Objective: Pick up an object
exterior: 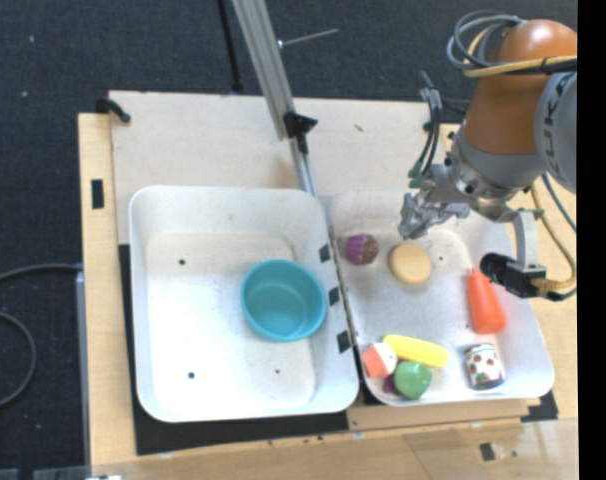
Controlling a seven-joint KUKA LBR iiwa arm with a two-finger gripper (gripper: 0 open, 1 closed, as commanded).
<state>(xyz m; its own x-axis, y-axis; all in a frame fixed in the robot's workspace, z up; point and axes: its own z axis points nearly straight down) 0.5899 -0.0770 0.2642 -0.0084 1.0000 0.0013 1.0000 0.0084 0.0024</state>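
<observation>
Overhead view of the bench [103,268], described from left to right. The left bin [163,368] contains a blue bowl [283,300], upright, near its right wall. A metal pole [268,63] slants down toward the divide between the bins. In the right bin [523,353], a purple object [360,249] lies just beside a round tan object [411,265]; along the near rim sit a red-and-white item [378,360], a green object [412,379], a yellow object [416,350] and a small patterned can [484,365]. An orange carrot-shaped object [486,303] lies toward the right wall. The gripper [420,216] hovers above the tan object, nothing visible between its fingers; whether they are apart or together cannot be told.
</observation>
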